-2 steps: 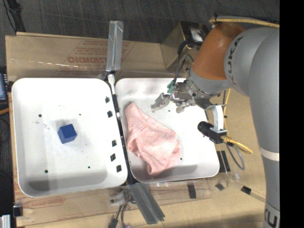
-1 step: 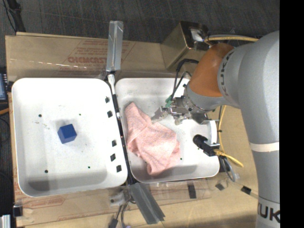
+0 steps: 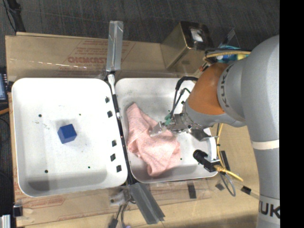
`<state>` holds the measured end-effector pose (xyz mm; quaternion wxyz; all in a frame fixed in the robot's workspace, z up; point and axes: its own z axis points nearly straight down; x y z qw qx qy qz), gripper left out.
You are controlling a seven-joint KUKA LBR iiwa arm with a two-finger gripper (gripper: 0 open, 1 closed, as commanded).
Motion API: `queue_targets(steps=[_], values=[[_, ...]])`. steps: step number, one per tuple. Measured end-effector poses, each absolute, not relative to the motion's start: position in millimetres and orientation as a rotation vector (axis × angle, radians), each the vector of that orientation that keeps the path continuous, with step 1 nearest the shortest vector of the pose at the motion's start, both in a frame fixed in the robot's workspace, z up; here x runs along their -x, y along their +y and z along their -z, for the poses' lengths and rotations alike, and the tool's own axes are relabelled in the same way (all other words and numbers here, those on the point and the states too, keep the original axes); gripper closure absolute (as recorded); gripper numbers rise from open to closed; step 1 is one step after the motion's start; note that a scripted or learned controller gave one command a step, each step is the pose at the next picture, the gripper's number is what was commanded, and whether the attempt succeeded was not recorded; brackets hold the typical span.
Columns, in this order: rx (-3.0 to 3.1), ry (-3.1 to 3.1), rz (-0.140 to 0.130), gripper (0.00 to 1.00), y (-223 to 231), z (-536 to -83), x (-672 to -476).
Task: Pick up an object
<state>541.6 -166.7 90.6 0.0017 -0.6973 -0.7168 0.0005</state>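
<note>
The claw (image 3: pixel 160 126) sits low in the right bin (image 3: pixel 142 87), its tips at the pink cloth (image 3: pixel 151 144); whether they are parted or pinching fabric I cannot tell. A shallow bite on one loose fold could slip as the arm lifts. The cloth lies against the left wall; open floor lies far and right. The blue cube (image 3: pixel 67 133) sits alone in the left bin (image 3: pixel 28 87).

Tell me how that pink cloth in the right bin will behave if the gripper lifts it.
The pink cloth lies crumpled in folds, so it is probably floppy and would drape and trail from the gripper. It looks thin, likely light. A pinch may catch only one fold, which could slip free.
</note>
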Motion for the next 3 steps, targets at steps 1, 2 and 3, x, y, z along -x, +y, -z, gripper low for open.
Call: queue_targets(steps=[1,2,3], values=[[2.440,-1.974,-0.003,0.00,-164,-90,-612.6],[2.243,-2.197,-0.001,0.00,-191,-91,-629.0],[2.223,-2.217,-0.001,0.00,-208,-91,-584.7]])
